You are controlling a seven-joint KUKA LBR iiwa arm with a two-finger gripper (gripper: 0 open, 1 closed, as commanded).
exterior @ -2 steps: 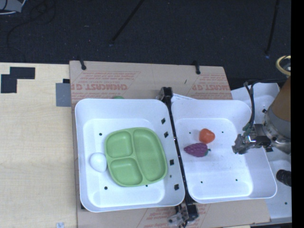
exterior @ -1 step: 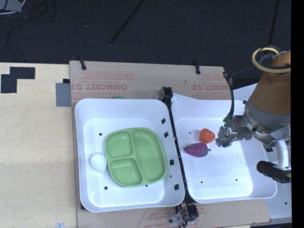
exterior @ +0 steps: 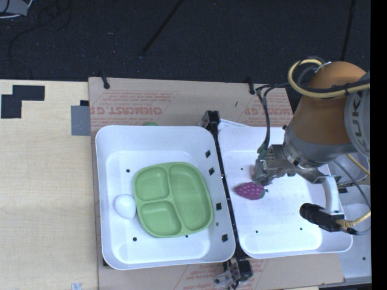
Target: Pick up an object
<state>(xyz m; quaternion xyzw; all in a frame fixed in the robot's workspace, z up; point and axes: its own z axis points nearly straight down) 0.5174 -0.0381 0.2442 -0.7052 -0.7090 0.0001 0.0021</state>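
Note:
A purple bunch of grapes (exterior: 249, 191) lies on the floor of the right bin (exterior: 284, 234), near its left side. My gripper (exterior: 265, 173) hangs just above and to the right of the grapes, close to them, with the arm reaching in from the right. In the left bin (exterior: 115, 162) a green three-part plate (exterior: 172, 199) lies flat, and a white egg-like ball (exterior: 125, 206) rests against its left edge.
A black divider (exterior: 221, 192) runs between the two bins. The bins sit on a cardboard sheet (exterior: 157, 104) atop a pale wooden bench (exterior: 42, 192). The right bin's floor in front of the grapes is bare.

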